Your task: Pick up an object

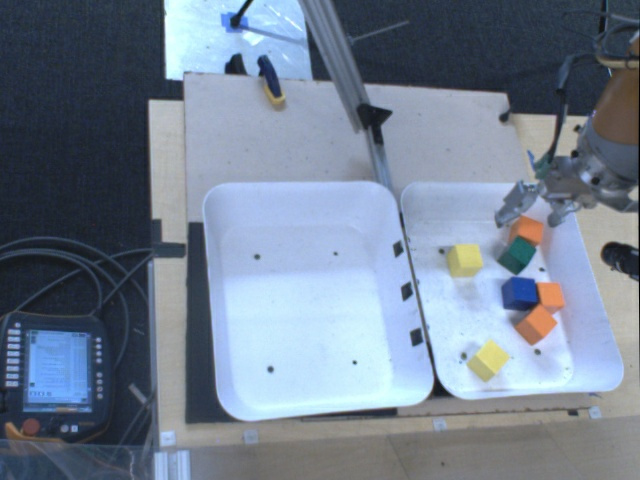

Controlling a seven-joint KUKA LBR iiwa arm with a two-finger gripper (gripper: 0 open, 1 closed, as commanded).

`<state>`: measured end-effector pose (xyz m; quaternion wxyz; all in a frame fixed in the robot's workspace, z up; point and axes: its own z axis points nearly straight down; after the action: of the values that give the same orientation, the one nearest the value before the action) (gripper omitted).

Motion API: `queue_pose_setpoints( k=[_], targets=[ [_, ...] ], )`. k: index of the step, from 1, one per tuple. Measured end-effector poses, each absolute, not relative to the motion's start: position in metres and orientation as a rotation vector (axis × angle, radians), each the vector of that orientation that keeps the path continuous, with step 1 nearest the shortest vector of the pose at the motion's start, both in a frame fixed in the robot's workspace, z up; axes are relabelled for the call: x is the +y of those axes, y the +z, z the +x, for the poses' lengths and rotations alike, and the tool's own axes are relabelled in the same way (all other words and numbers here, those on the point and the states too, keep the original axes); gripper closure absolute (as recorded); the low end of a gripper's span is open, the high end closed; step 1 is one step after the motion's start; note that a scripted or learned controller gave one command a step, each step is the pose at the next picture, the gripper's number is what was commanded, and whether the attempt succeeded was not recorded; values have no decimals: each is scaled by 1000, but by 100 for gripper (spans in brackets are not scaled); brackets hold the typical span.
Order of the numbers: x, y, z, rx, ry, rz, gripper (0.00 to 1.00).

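Gripper [538, 200] hangs open and holding nothing, above the right bin [590, 363].
Just below it sit an orange cube [527, 231] and a green cube [517, 255]; the bin holds seven cubes: three orange, two yellow, one green, one blue.

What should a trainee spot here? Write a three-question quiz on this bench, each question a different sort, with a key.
1. True or false: every block lies in the bin on the camera view's right.
2. How many orange blocks are in that bin?
3. Which block lies nearest the claw? A) the yellow block by the front wall B) the orange block beside the green block C) the blue block

Key
1. True; the green block and the other yellow block lie there too.
2. Three: the top one, one right of the blue block, one below it.
3. B
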<state>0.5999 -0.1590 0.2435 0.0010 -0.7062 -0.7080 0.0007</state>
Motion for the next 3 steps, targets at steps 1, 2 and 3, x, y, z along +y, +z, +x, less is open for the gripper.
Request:
queue_pose_setpoints(
  k=[1, 2, 3],
  targets=[
    [-154, 182, 598, -2222, 3, -2216, 0],
    [-158, 139, 602, -2223, 2, -2218, 0],
    [-158, 153, 604, -2229, -4, -2220, 100]
  ],
)
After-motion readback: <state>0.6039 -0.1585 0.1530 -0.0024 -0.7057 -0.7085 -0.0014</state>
